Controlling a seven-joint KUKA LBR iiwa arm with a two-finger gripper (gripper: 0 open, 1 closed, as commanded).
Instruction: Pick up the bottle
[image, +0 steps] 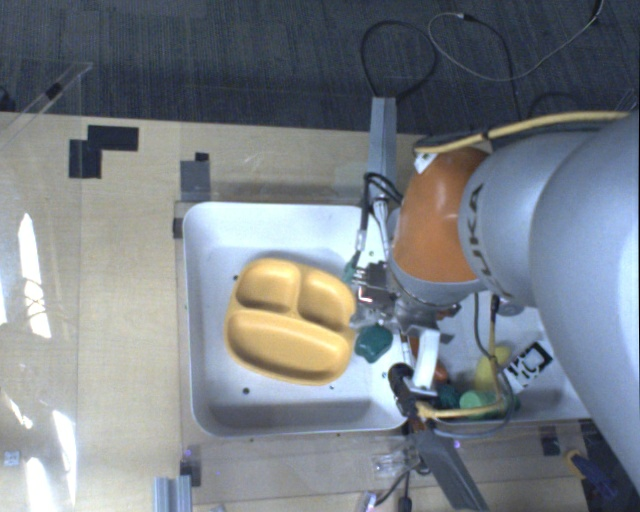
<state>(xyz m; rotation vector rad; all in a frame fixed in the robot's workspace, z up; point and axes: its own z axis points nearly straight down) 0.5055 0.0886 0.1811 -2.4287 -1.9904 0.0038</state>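
Grey arm (560, 230) overhangs right white bin (530, 400); gripper (400, 320) state indeterminate, bottle unidentified in clutter; risk: misgrasp of teal object (373, 343).

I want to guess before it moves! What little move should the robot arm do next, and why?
Probably a small lift straight up, to get a clearer look. The arm hangs low over the seam between the bins, hiding what lies under it. A teal thing sits beside the big yellow tray, but I cannot tell if that is the bottle.
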